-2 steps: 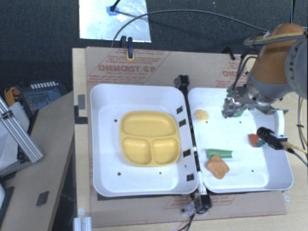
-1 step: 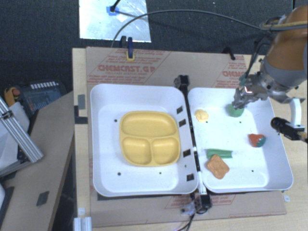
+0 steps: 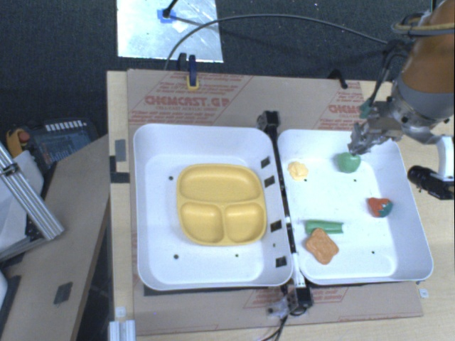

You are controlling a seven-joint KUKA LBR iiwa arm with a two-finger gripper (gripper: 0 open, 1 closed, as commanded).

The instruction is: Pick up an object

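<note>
The hand (image 3: 361,146) is positioned directly above the green ball (image 3: 348,163) at the far side of the right bin (image 3: 409,265); its opening cannot be determined. Nearby lie a yellow piece (image 3: 298,169), red piece (image 3: 379,207), green stick (image 3: 325,226) and orange cookie (image 3: 321,246).

From my remote feed the arm (image 3: 429,62) looks pretty chunky: a fat orange band up top, then a rounded light-grey wrist section under it. Thin dark cables (image 3: 387,66) loop off its side and run down to the head. The gripper (image 3: 364,139) is a small grey metal cluster, too blurry for details.
</note>
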